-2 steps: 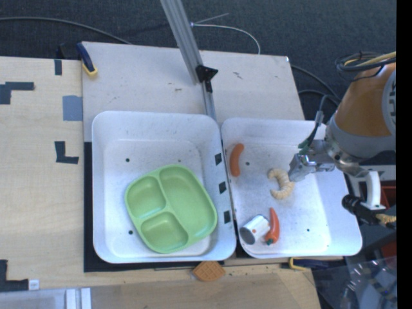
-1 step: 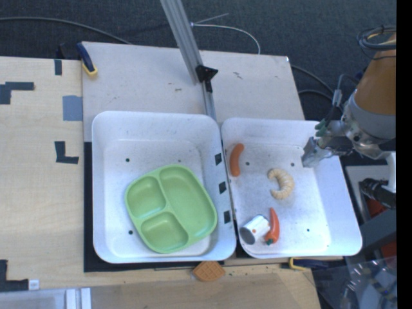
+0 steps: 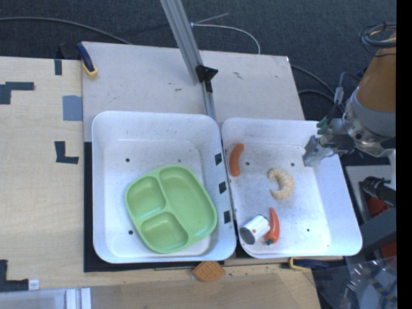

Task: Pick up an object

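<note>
Gripper (image 3: 313,152) over right bin (image 3: 335,198) rim, finger state unclear, no legible writing

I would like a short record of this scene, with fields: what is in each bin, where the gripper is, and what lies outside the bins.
left bin: one green divided plate
right bin: orange sausage, beige croissant, white cup on its side, orange carrot touching the cup
gripper: above the right bin's upper right corner, nothing seen between its fingers
outside the bins: a waffle-like cookie below the bins, a blue and yellow clamp at the board's upper left
</note>
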Tool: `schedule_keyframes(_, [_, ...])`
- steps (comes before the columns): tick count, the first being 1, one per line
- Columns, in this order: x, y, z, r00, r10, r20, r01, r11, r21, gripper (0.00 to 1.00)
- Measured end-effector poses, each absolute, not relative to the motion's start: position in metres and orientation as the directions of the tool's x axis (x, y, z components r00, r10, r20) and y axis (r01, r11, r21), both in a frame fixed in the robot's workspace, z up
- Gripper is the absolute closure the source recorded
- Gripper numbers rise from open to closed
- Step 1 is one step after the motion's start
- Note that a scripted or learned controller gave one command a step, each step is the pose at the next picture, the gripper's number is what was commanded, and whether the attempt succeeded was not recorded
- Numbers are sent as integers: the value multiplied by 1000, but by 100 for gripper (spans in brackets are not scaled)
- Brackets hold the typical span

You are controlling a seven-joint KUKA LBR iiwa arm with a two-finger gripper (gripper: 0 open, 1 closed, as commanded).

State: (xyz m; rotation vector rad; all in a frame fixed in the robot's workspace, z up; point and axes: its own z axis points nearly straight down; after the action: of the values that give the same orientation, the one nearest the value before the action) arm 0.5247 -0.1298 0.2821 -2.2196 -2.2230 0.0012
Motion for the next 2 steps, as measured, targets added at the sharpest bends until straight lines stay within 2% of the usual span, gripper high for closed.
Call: schedule_keyframes(2, [552, -30, 280, -7, 1000, 1, 1000, 7, -1, 100])
